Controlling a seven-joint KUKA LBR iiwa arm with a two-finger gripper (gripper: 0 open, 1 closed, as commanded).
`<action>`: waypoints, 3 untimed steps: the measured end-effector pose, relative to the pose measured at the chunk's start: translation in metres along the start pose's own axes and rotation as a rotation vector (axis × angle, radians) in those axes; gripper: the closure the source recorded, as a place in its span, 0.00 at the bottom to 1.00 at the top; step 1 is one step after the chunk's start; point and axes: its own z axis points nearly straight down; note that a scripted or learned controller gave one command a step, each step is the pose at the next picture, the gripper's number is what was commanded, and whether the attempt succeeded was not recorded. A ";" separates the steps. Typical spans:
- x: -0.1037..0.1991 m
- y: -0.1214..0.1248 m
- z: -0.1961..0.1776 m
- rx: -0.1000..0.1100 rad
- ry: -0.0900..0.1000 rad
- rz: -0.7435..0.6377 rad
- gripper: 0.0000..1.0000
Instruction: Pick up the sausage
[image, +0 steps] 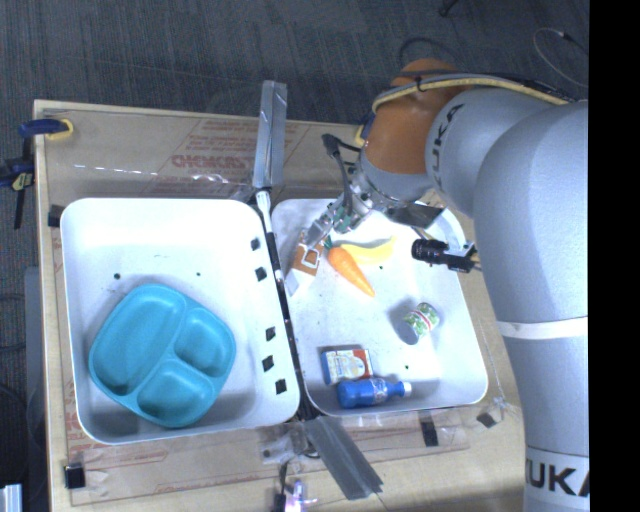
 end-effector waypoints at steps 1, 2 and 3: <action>0.004 -0.011 0.018 -0.010 -0.009 -0.017 0.00; 0.018 -0.010 0.025 -0.027 -0.040 -0.070 0.00; 0.047 -0.036 0.025 -0.041 -0.040 0.086 0.00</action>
